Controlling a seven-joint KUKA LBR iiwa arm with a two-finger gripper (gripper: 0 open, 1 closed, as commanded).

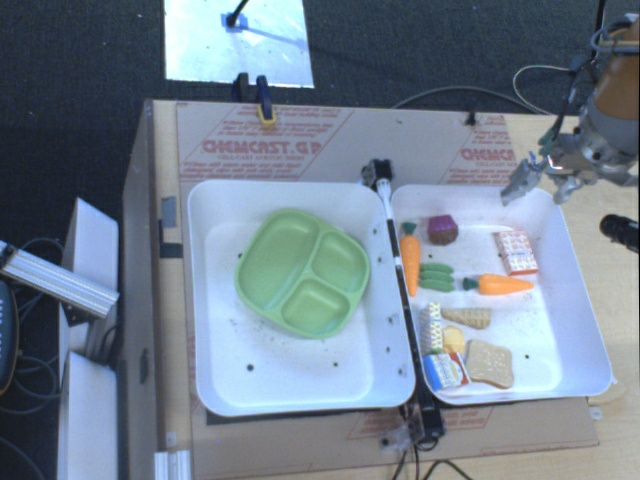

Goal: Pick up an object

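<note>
My gripper (545, 185) hangs above the far right corner of the right bin (575, 298), its two fingers spread open with nothing between them. Below it in the right bin lie toy foods: a purple block (443, 230), a red-and-white box (515, 251), an orange carrot (505, 285), a second carrot (410, 258) along the bin's left wall, green pea pods (436, 275), a corn piece (467, 317), a slice of toast (488, 363) and a blue-edged packet (443, 368).
The left bin (225, 368) bears a green divided plate (303, 272). A black clamp (378, 174) sits on the ridge between the bins. Cardboard (300, 138) lies under both bins, and cables run behind the right one.
</note>
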